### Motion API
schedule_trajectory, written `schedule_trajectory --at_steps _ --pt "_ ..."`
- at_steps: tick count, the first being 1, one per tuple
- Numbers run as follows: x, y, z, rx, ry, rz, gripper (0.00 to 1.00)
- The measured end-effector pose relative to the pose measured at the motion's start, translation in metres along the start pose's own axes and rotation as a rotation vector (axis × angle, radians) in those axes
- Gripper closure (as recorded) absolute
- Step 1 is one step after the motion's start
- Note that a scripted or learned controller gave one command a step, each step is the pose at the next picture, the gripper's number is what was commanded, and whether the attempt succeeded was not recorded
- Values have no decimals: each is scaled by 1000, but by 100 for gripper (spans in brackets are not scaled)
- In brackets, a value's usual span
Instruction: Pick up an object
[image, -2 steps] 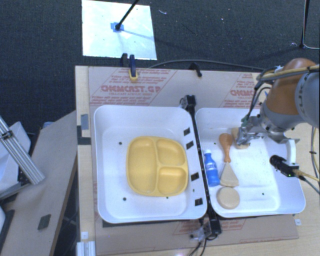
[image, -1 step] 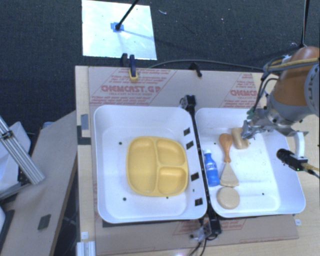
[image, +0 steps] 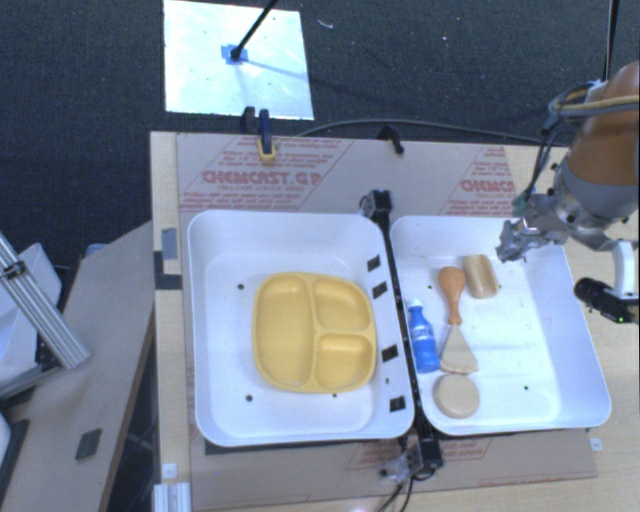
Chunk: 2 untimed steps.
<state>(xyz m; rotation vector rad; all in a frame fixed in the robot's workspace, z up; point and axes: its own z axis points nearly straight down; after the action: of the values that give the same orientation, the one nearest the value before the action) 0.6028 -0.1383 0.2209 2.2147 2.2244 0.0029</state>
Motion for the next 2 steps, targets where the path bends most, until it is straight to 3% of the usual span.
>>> schedule_trajectory --at_steps 2 --pt "97 -23 3 3 2 -3 100"
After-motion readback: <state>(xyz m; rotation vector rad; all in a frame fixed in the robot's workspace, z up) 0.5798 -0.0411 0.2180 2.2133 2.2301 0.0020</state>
